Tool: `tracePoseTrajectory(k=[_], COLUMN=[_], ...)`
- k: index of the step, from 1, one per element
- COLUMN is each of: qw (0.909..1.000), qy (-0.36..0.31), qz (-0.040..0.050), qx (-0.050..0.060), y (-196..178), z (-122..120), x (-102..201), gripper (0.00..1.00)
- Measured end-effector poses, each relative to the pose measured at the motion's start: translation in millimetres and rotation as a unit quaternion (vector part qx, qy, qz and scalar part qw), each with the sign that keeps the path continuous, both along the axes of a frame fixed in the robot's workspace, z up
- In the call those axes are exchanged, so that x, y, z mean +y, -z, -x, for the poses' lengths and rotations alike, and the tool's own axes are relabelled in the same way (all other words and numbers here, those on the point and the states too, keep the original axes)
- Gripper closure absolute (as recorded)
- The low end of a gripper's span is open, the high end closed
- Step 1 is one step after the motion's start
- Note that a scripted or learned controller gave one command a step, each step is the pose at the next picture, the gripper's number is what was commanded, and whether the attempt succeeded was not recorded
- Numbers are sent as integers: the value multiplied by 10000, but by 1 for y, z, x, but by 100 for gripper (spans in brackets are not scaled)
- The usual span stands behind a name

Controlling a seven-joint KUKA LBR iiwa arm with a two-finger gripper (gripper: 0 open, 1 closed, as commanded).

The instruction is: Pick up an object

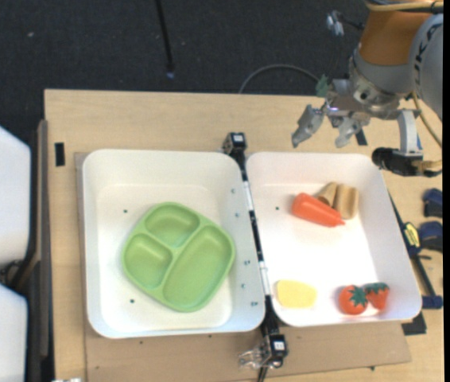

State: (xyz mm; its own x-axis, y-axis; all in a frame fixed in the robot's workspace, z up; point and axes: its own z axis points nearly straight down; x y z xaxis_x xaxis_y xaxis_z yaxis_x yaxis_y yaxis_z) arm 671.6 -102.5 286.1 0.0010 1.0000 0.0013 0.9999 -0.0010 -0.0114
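arm (pixel 396 30) cut off at top edge, tan object (pixel 343 198) partly behind carrot (pixel 317 210)

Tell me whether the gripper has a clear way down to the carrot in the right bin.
Probably yes. The gripper hangs open above the bin's far edge, and the carrot lies uncovered, though a tan piece touches it.

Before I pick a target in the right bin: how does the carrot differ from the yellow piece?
The carrot is orange and long, tapering; the yellow piece is pale yellow, flatter and rounded. The carrot lies at the bin's far side, touching a tan item; the yellow piece lies at the near left corner, apart from the strawberries. Both lie in the right bin, with the gripper hovering beyond its far rim.
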Motion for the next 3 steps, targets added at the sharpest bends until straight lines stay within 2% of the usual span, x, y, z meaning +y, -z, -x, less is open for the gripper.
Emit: tracePoseTrajectory(k=[1, 2, 3], qw=[10000, 10000, 10000], qy=[-10, 5, 6], qz=[2, 20, 22], qx=[-67, -40, -51], y=[-9, 54, 97], z=[-2, -1, 4], x=[0, -2, -7], gripper=[0, 0, 0])
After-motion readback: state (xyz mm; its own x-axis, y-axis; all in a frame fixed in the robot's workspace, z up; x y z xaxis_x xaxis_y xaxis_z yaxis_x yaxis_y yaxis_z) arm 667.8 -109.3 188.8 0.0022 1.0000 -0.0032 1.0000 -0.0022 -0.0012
